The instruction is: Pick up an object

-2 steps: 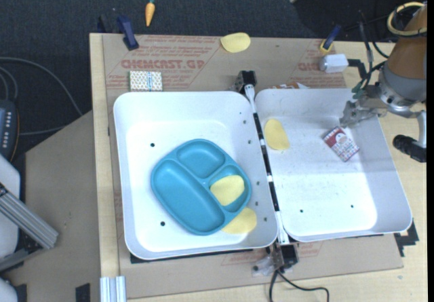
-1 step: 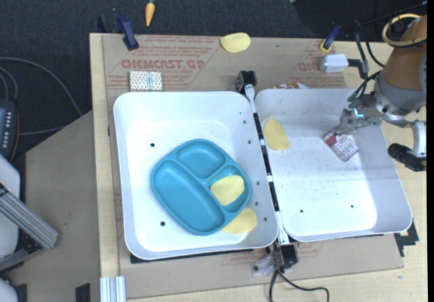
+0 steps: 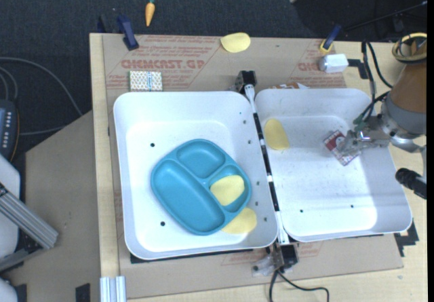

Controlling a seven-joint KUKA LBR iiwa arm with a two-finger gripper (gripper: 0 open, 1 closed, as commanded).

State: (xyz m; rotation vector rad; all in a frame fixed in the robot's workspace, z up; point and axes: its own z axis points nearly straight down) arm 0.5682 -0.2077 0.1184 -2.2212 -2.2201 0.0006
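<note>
In the right bin (image 3: 380, 222), a small red and white packet (image 3: 335, 142) lies in the upper middle. My gripper (image 3: 354, 140) is low over the bin floor, right at the packet's right edge, reaching in from the right. A flat yellow piece (image 3: 276, 134) rests against that bin's left wall. In the left bin (image 3: 135, 131) sits a blue divided plate (image 3: 186, 189) with a yellow piece (image 3: 228, 189) in its right compartment. Another yellow piece (image 3: 241, 221) lies beside the plate's lower right edge.
On the bench behind the bins lie a yellow piece (image 3: 235, 42), a patterned packet (image 3: 146, 80) and a small white box (image 3: 334, 62). Blue clamps (image 3: 127, 32) hold the board's back corners. The arm's grey wrist (image 3: 405, 117) hangs over the right bin's right wall.
</note>
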